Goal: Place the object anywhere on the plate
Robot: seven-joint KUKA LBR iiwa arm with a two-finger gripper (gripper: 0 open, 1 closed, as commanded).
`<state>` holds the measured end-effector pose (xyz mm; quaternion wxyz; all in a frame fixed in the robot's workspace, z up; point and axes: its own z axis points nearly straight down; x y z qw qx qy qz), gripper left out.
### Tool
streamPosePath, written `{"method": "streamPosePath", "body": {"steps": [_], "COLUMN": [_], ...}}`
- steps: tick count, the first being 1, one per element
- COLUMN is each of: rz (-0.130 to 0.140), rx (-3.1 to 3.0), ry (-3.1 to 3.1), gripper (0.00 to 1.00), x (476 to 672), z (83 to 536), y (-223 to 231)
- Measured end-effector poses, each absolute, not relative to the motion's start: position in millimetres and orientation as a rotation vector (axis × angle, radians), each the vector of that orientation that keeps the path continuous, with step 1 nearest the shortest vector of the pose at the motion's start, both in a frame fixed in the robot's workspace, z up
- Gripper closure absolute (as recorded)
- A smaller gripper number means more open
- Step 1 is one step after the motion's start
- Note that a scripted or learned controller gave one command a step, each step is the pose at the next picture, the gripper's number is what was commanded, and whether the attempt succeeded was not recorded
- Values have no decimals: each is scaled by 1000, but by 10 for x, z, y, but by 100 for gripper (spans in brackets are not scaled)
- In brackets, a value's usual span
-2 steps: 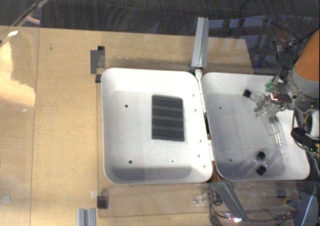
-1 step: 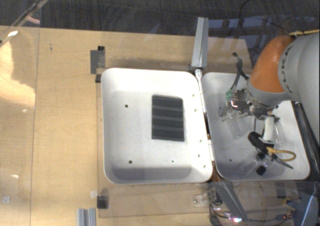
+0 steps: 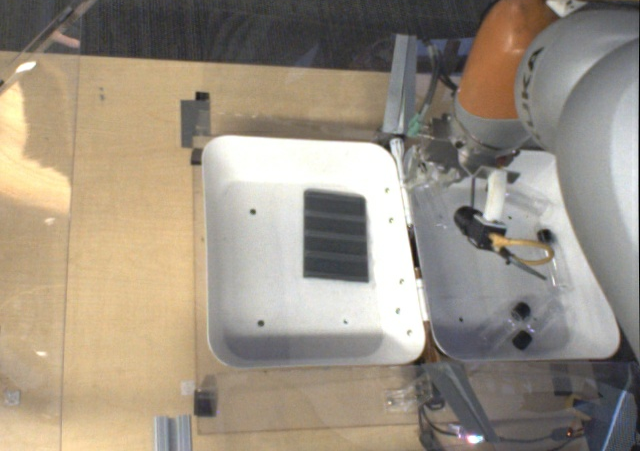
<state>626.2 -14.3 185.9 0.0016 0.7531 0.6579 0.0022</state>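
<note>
A dark grey ribbed plate [image 3: 336,235] lies flat in the middle of the left white bin [image 3: 235,329]. My gripper [image 3: 434,165] hangs over the far left corner of the right bin [image 3: 590,339], close to the wall between the two bins. It is blurred against the white floor, and I see nothing clearly held in it. Two small black pieces [image 3: 520,313] [image 3: 522,340], seemingly joined by something clear, rest near the front of the right bin, well away from the gripper.
The grey arm with its orange band [image 3: 500,49] covers the right bin's far right side. A metal post [image 3: 400,84] stands behind the gap between the bins. Black clamps [image 3: 197,117] [image 3: 204,401] sit at the left bin's corners on the wooden bench.
</note>
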Motion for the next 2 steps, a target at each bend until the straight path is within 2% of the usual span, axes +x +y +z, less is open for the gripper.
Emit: {"method": "streamPosePath", "body": {"steps": [1,2], "rz": [3,3], "rx": [2937,2581], "ry": [1114,1791], "gripper": [100,100], "x": [6691,6314], "z": [1846,1849], "y": [464,1032]}}
